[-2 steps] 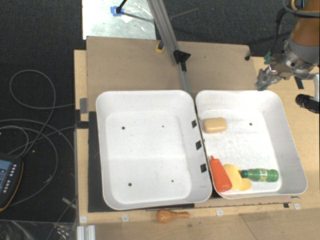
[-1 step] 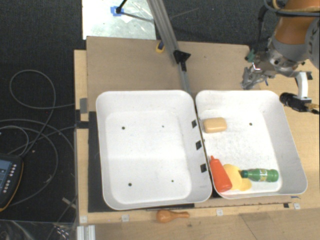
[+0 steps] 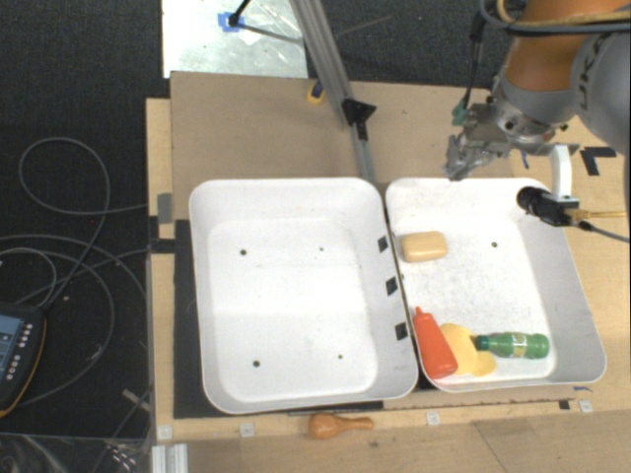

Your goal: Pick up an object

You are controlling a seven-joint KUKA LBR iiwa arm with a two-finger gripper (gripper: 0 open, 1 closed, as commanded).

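gripper (image 3: pixel 461 166) over right bin's (image 3: pixel 552 264) far rim; how far open: cannot tell | tan block (image 3: pixel 424 246) lies nearest, toward the front-left; long axis crosswise

Left bin (image 3: pixel 286 205) open, right bin's (image 3: pixel 552 264) near corner crowded.

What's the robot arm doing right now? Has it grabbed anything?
Gripper above right bin's far edge, nothing seen held. Tan block, orange bottle, green bottle in bin. Nothing blocking.

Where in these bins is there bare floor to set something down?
The left bin offers bare floor throughout. The right bin has room between the tan block and its right wall; its near edge is crowded by the orange bottle, yellow piece and green bottle.
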